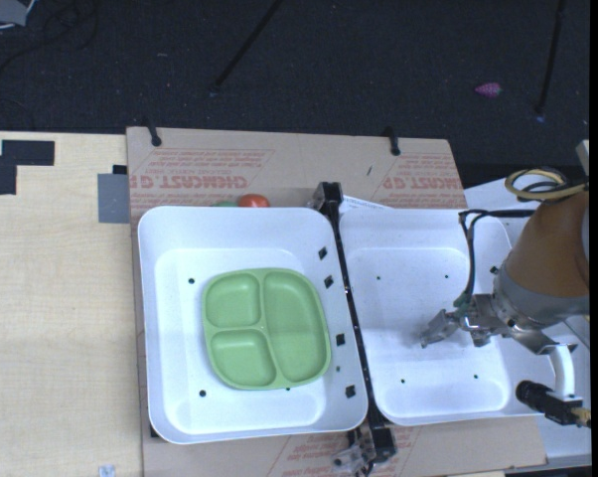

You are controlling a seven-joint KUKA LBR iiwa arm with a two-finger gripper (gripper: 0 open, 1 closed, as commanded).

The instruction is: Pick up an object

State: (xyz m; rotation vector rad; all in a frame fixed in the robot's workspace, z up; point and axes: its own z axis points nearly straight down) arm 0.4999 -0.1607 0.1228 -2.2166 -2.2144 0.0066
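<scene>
Green divided plate (pixel 266 327) in left bin (pixel 170 256), well apart from fingers (pixel 440 331) low in right bin (pixel 408 246), their spread unclear

The cardboard sheet (pixel 279 167) under the bins bore red print. It appeared upside down. It could not be read with confidence.

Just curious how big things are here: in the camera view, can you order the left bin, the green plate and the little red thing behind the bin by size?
Largest to smallest, as they look:
1. Left bin
2. Green plate
3. Red thing, partly hidden by the bin's rim
</scene>
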